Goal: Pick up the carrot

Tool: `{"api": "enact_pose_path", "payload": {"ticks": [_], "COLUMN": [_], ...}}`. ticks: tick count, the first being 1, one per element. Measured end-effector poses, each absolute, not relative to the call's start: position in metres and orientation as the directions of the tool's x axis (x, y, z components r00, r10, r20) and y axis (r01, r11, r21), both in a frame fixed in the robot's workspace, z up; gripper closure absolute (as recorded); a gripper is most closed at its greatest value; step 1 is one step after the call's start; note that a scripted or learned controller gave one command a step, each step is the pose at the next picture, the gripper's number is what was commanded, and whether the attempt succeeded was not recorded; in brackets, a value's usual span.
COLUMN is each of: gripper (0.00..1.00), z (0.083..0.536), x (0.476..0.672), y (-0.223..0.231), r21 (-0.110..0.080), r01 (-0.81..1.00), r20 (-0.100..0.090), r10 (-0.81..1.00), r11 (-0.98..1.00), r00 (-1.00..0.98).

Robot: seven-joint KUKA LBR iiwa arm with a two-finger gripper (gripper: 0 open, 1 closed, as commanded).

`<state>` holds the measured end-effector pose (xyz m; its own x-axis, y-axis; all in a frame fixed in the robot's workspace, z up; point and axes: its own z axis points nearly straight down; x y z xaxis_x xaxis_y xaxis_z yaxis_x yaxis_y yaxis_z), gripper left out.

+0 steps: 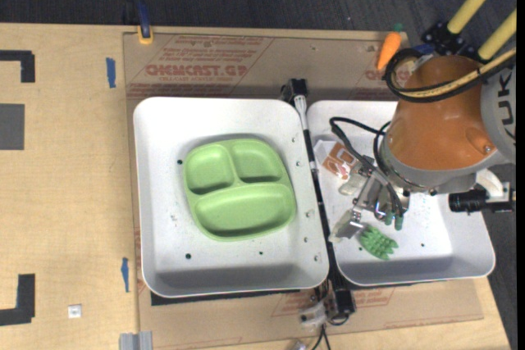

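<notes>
Beyond the far rim of the right bin (pixel 426 270), lying on the bare desk (pixel 74 176) outside both bins: carrot (pixel 387 53), orange, green tip pointing away. Sitting well apart from the claw, not in its grasp. Hanging low over the near half of the right bin: claw (pixel 365 217), just beside a green toy piece (pixel 378 243) and near a reddish-brown item (pixel 335 162). Spread of the claw: cannot tell, being lost against wiring and blur. Resting in the left bin (pixel 148 176): green divided plate (pixel 239 188). Judging progress: nothing grasped yet. Remaining: travelling to the far edge, closing on the carrot, lifting.
</notes>
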<state>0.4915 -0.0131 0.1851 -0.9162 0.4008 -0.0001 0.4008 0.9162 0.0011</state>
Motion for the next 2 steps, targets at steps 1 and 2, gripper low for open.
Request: {"api": "enact_pose_path", "payload": {"ticks": [1,2], "gripper": [0.00,0.00], "z": [0.154,0.158], "x": [0.480,0.485], "y": [-0.093,-0.104], "r21": [0.000,0.002], "r01": [0.285,0.744], "r20": [0.000,-0.003], "r10": [0.285,0.744], "r11": [0.959,0.668], "r00": [-0.959,-0.668]}}
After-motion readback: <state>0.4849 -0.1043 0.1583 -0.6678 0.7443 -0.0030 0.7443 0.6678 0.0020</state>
